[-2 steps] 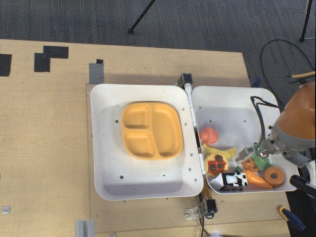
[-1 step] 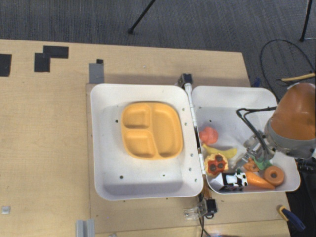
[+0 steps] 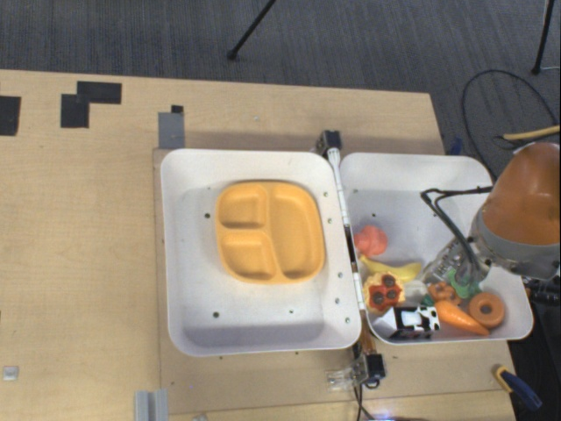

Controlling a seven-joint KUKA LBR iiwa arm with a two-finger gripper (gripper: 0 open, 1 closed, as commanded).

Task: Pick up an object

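My pincer (image 3: 452, 274) hangs low in the right bin (image 3: 412, 202), among crowded toys; open or closed, I cannot tell. A carrot (image 3: 459, 317), orange ring (image 3: 486, 310) and banana (image 3: 392, 270) lie close. The yellow tray (image 3: 267, 231) sits in the left bin (image 3: 188, 261).

Even, bright overhead light, soft faint shadows, mild overall blur, no harsh glare.

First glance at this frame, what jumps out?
The yellow divided tray sits alone in the left bin. The right bin has a cluster of small toys at its near end: a pink ball, a carrot and an orange ring. The gripper is down among them, under the arm's orange band.
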